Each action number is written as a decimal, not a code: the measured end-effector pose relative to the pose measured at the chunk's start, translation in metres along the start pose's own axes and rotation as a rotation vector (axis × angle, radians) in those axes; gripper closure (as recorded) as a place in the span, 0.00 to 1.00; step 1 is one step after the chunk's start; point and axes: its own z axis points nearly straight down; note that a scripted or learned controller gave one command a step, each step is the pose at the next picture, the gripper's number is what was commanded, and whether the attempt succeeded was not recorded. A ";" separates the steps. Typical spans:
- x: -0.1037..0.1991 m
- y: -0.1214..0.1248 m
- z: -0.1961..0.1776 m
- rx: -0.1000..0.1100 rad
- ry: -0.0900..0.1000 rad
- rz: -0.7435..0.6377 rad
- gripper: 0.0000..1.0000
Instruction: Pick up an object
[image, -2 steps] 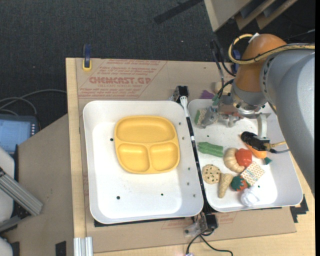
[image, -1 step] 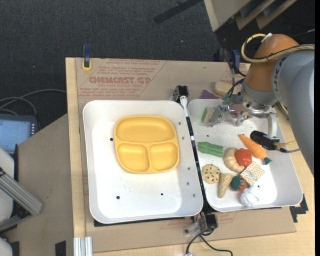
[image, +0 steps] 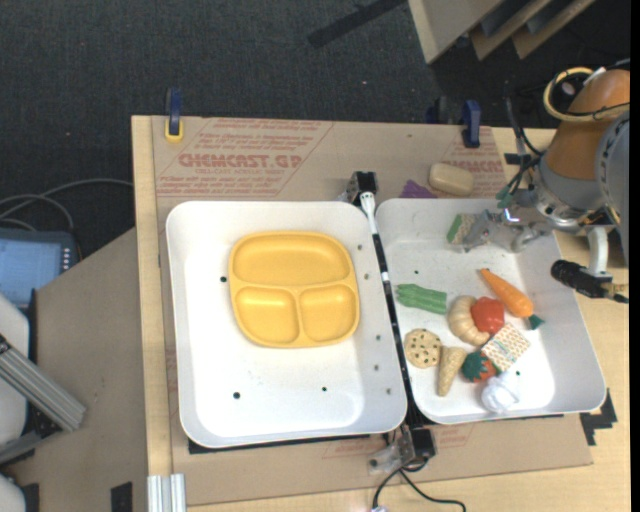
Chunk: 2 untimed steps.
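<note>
- Lying in the right bin (image: 570, 385), the candidate objects form a loose cluster in its middle and near part: an orange carrot (image: 505, 291), a red tomato (image: 488, 315) touching a pale bulb-shaped toy (image: 463, 320), a green pod (image: 421, 296), a chocolate-chip cookie (image: 423, 348), an ice-cream cone (image: 449, 369), a patterned card-like piece (image: 506, 347), a strawberry (image: 478, 367) and a small white object (image: 499, 397).
- Green pod: nearest the divider between the bins, lying roughly crosswise, apart from the cookie below it.
- Carrot: tilted, with its green end toward the right rim of the bin.
- End effector (image: 490, 226): positioned over the far part of the right bin, well apart from the cluster; a greenish-grey item (image: 457, 229) sits at its left tip, but whether the fingers are spread, closed or gripping that item cannot be told from this view.
- Arm (image: 585, 150): grey with an orange band, entering from the right above the far corner of the right bin.
- Left bin (image: 195, 330): holds a yellow three-compartment plate (image: 294, 288), set toward its far half.
- Desk (image: 240, 155): a printed cardboard sheet under both bins; a cream-coloured block (image: 452, 178) and a purple scrap (image: 416, 189) rest on it just beyond the right bin.
- Two blue clamps (image: 175, 112) grip the far edge of the sheet.
</note>
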 end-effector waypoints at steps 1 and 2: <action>-0.007 -0.059 -0.002 -0.012 -0.004 -0.007 0.00; -0.002 0.001 0.000 0.008 0.002 -0.007 0.00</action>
